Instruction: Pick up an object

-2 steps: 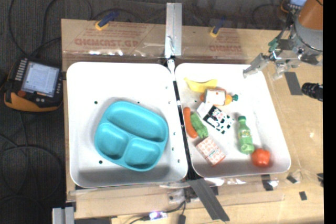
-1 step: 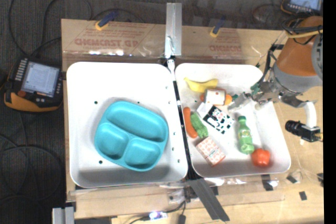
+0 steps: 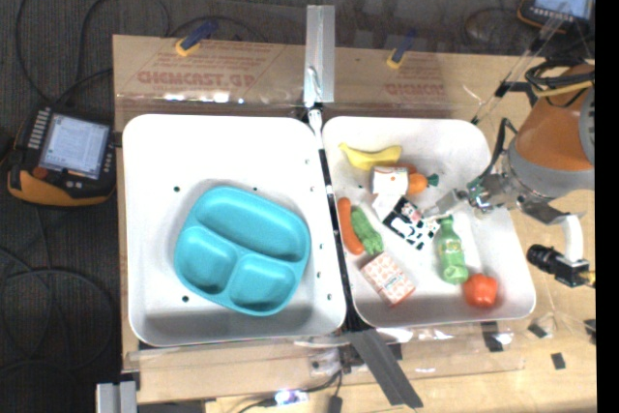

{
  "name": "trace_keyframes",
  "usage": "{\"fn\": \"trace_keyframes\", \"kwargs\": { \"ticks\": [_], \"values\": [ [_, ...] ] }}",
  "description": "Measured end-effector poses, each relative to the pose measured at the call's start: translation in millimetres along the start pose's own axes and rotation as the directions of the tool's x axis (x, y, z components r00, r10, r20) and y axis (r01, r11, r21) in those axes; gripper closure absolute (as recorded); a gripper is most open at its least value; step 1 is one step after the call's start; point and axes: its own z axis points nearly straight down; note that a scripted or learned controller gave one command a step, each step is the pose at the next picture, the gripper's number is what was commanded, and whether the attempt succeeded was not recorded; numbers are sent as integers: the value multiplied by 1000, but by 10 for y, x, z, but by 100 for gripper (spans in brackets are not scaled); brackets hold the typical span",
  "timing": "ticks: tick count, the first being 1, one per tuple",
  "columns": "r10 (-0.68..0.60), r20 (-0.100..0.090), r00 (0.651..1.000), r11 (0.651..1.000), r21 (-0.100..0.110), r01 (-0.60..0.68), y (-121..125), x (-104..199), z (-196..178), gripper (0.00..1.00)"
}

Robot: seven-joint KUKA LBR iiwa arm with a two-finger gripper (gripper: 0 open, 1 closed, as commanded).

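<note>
Objects heaped in right white bin (image 3: pixel 503 290): yellow plastic banana (image 3: pixel 370 155), green plastic bottle (image 3: pixel 451 250), red tomato (image 3: pixel 481 289) near its front right corner. Gripper (image 3: pixel 471 195) hovers at right rim; jaws' state unreadable. Best bet: descend on an isolated piece, clear of neighbours.

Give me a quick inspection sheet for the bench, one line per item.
Surface: two white bins, left bin and right bin, on a brown board.
Job's things: in the right bin, banana, carrot, green vegetable, green bottle, tomato, patterned box, black-and-white box.
Clutter: teal divided tray in the left bin.
Grippers: gripper over the right bin, nothing seen held.
Cables: black cables on the carpet.
Surroundings: two pendants, clamps on the board.
</note>
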Motion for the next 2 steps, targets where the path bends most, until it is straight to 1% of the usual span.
{"fn": "trace_keyframes", "kwargs": {
  "ticks": [1, 2],
  "values": [
    [-63, 18, 998, 997, -38, 63, -236, 78, 63, 0],
    [-189, 35, 981, 981, -38, 190, -397, 127, 51, 0]
  ]
}}
